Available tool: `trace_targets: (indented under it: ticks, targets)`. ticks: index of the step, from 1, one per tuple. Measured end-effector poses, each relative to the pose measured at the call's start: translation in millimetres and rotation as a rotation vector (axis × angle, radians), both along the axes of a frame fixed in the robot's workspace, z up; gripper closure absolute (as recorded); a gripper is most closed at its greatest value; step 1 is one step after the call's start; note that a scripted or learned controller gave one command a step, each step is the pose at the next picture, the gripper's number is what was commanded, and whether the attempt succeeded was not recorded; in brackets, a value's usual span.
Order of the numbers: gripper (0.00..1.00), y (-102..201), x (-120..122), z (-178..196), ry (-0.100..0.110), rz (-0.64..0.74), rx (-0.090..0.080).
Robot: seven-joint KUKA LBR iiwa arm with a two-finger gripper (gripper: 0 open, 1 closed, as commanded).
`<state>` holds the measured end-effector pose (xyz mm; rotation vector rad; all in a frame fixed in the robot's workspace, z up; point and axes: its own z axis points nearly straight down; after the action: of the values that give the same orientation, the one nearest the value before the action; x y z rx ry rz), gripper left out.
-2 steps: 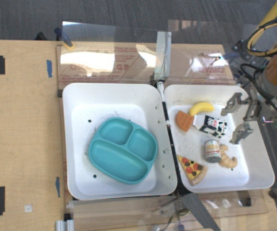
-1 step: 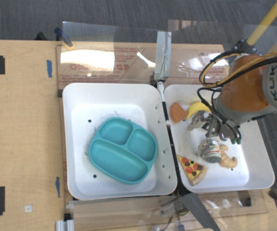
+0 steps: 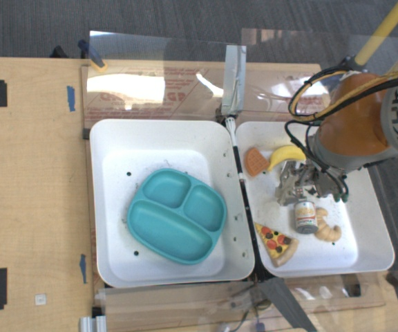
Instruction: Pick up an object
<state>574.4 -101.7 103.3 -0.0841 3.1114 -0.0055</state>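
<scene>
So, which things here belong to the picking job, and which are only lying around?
Job:
gripper
small can
banana
pizza slice
orange waffle piece
pale tan piece
right bin

Lying about:
teal divided plate
left bin

A: Where is there room in the right bin (image 3: pixel 375 251)?

B: Along its right side and near corner the white floor is bare.

A: And the middle?

B: Crowded. A can (image 3: pixel 305 216), a pizza slice (image 3: pixel 277 243), a banana (image 3: pixel 285 156) and a cookie (image 3: pixel 256 162) lie close together.

A: The left bin (image 3: pixel 109 151)?

B: A teal divided plate (image 3: pixel 177 215) fills its centre; the margins are free.
</scene>
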Motion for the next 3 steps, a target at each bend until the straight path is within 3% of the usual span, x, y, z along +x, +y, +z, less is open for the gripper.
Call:
trace_targets:
  ticks: [1, 2, 3]
  targets:
    - [1.00, -18.8, -0.7, 98.7, 0.014, -0.047, 0.001]
    - [1.00, -110.9, -1.2, 181.9, 0.015, -0.254, 0.003]
    - [1.00, -121.8, -53.9, 179.6, 0.024, -0.531, 0.010]
